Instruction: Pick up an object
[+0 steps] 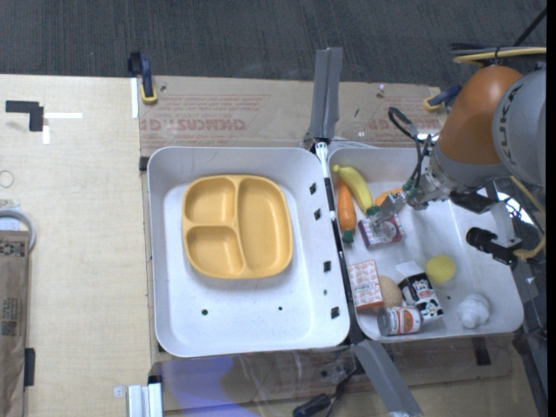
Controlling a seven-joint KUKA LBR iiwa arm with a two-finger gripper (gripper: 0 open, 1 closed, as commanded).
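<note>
Your gripper (388, 207) hangs low over the right bin (495, 272), near the table's far right corner, just above a small clear packet (380, 230); whether it is clenched cannot be told. A banana (354, 186) and carrot (346, 208) lie beside it; the left bin (174, 311) holds a yellow divided plate (237, 226).

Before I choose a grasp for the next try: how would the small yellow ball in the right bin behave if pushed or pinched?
The small round yellow ball looks smooth and rounded, so it would probably roll at a nudge across the right white bin. It likely slips out of a pinch unless the grasp is centred. The black-and-white carton beside it may stop a roll that way.
</note>
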